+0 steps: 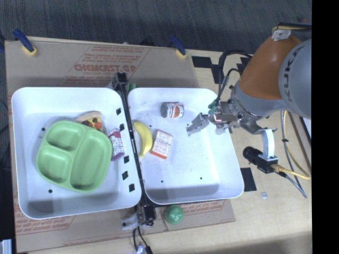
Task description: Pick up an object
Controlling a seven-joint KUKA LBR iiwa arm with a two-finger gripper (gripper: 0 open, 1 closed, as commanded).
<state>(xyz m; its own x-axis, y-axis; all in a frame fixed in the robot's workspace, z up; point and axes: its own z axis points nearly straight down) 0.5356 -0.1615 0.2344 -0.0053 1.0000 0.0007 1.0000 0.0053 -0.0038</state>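
Green ball point(173, 214) on the counter point(275, 210) at lower centre, just outside the bins' near rims. Left bin point(32, 194): green divided plate point(74, 155), a small packet point(116, 143) by its right edge, a pizza-like toy point(92, 120) beyond it. Right bin point(212, 179): banana point(143, 138) against the divider, orange-white carton point(162, 144) just beside it, small can point(172, 110) lying farther back. Gripper point(197, 124) over the right bin's right side, apart from all three items; nothing between the fingers; cannot tell whether they are open or closed.
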